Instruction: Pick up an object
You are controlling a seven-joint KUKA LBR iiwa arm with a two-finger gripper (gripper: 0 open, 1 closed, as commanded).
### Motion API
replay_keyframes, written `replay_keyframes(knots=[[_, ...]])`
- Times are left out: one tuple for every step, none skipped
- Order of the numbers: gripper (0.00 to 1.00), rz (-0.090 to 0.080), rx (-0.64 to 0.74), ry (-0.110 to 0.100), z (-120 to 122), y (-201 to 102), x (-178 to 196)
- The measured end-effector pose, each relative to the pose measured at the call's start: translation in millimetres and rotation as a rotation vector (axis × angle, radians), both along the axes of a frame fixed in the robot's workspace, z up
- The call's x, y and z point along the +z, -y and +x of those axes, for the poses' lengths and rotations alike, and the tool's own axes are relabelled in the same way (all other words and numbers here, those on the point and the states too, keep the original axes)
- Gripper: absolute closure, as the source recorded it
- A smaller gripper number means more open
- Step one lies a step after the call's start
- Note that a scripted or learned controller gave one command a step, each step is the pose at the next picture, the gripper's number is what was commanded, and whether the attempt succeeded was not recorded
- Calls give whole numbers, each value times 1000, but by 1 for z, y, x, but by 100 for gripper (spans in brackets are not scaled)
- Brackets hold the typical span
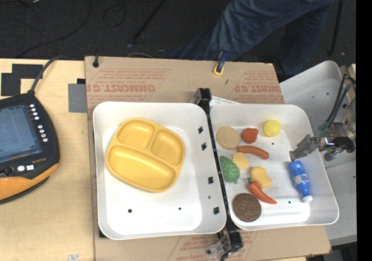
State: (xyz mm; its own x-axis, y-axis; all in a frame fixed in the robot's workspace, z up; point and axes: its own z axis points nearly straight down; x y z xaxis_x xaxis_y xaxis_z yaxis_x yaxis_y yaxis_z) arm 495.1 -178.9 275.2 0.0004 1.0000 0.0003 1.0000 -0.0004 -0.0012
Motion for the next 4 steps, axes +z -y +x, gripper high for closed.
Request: replay_keyframes(knots=[[0, 6, 8, -9, 1, -98, -80], [0, -1, -2, -1, -21, -91, -192], [100, 1, -9, 0, -20, -89, -177], [100, 1, 8, 14, 57, -144, -82]])
